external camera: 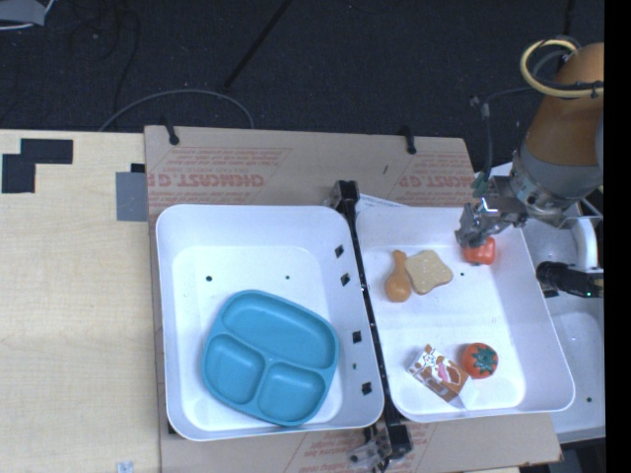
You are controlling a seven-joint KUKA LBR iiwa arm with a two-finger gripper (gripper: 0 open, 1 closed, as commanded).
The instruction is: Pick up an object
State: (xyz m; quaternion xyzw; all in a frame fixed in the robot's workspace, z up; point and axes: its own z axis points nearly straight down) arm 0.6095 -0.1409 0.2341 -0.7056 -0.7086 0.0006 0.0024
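My gripper [477, 236] hangs over the far right corner of the right bin [513, 308], pointing down. A small red object [482, 253] sits directly under its tip, touching or nearly touching it; whether it is gripped is unclear. Further left in the same bin lie a tan bread slice [430, 270] and a tan pear-shaped piece [397, 282]. Near the front of the bin are a red tomato with a green top [480, 360] and a small printed packet [437, 371].
A blue divided plate [269, 357] lies in the left bin [187, 254]. A black divider rail [357, 294] runs between the two bins. The arm's grey body with its orange band [567, 116] and cables stand at the right.
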